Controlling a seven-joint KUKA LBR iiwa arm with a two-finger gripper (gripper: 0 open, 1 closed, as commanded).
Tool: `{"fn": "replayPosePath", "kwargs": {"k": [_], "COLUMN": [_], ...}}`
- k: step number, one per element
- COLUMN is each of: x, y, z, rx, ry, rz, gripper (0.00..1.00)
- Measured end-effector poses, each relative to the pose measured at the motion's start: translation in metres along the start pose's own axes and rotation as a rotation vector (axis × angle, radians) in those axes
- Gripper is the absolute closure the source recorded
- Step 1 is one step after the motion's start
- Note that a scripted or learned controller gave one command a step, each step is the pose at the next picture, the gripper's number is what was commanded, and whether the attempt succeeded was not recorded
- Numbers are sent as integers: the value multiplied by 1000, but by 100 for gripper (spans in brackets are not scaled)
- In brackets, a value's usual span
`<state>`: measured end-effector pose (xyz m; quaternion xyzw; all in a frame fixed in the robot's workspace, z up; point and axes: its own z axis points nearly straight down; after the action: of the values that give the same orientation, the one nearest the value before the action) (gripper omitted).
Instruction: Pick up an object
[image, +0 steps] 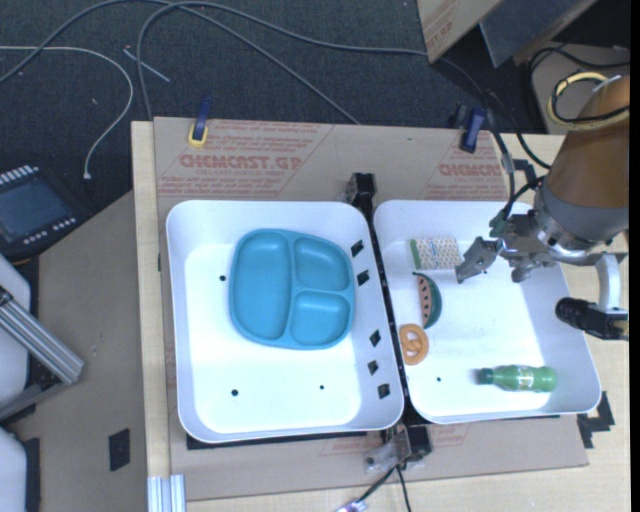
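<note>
Nothing has been picked up yet, as far as the view shows: every candidate lies loose on the floor of the right bin (560, 300). A green bottle (516, 377) lies on its side toward the lower right of the frame, a pretzel (414, 343) rests near the bin's left wall at centre, a watermelon slice (429, 299) sits just above it, and a small speckled white block (436, 250) lies above that, near the bin's upper left. The gripper (498, 257) hangs over the upper part of this bin, right of the speckled block and well apart from the bottle; its fingers (474, 261) look spread apart with nothing between them. The grey arm (590, 160) with its orange band reaches in from the right edge of the frame. So the whole task is likely still ahead: choosing a thing, lowering onto it, closing and lifting. In the left bin (190, 330) a blue divided plate (292, 288) lies flat, apart from the arm. Both bins sit side by side on the cardboard-covered desk (300, 150), with cables trailing across the dark floor in the upper left.
</note>
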<state>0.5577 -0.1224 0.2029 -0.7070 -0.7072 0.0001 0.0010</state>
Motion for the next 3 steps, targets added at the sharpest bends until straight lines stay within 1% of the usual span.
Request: {"fn": "replayPosePath", "kwargs": {"k": [1, 2, 3], "x": [-2, -2, -1], "y": [8, 8, 8], "z": [59, 110, 98], "rx": [5, 0, -2], "ry": [1, -1, 0], "rz": [0, 1, 1], "gripper": [0, 0, 100]}}
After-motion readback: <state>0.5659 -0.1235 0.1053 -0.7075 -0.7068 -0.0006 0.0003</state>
